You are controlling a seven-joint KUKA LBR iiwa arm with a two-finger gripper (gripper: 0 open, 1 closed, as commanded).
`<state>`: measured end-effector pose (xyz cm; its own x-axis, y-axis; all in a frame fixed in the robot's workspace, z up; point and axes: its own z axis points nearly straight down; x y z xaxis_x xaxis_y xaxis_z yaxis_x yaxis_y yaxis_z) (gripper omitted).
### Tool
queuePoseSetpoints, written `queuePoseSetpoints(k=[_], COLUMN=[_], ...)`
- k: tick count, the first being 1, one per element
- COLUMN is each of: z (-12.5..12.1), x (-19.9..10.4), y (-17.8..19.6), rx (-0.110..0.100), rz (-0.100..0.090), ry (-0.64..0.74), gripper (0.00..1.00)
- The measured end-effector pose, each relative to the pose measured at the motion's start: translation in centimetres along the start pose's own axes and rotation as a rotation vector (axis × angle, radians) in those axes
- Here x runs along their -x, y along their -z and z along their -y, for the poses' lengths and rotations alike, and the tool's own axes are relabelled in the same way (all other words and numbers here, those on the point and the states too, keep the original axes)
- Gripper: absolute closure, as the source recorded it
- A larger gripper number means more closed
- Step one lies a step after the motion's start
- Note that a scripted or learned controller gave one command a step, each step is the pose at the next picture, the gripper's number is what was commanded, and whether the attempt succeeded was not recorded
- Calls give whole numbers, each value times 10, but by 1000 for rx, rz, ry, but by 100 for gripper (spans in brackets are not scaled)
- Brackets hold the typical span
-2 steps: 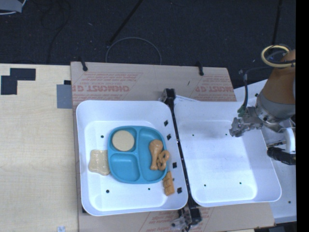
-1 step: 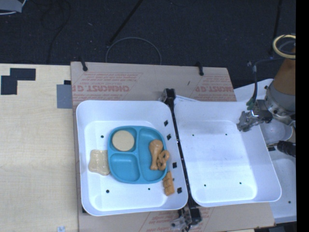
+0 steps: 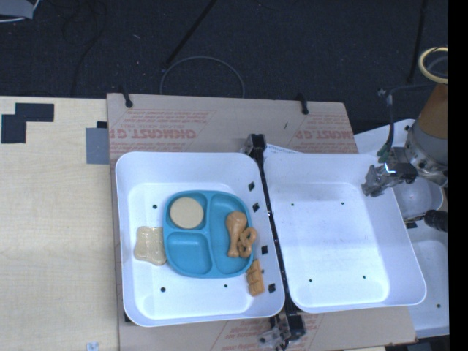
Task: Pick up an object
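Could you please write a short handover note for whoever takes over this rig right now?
Gripper: over the right bin's right edge, carrying nothing.
Left bin: blue divided plate holding a round beige piece and a tan twisted piece; a pale flat piece lies left of the plate, a small tan piece at its lower right.
Done: nothing picked.
Left: reach over to the left bin and grasp one object.

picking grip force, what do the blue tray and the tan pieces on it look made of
Blue tray: looks like moulded plastic, smooth matte, with rounded compartment walls. Round disc and knobbly piece: tan, dull; likely toy food of plastic or rubber, but the look leaves that open.
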<state>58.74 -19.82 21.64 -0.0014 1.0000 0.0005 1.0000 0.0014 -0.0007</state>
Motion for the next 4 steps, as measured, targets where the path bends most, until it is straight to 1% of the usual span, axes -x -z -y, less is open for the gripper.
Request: queuePoseSetpoints(k=[1,2,3,4], z=[19,30,41,57], x=[-49,-102,-159,-212], y=[3,14,3,11], rx=[-3,-3,-5,-5], rz=[-2,-3,-2,-2], ry=[2,3,3,3], gripper=[100,100,100,100])
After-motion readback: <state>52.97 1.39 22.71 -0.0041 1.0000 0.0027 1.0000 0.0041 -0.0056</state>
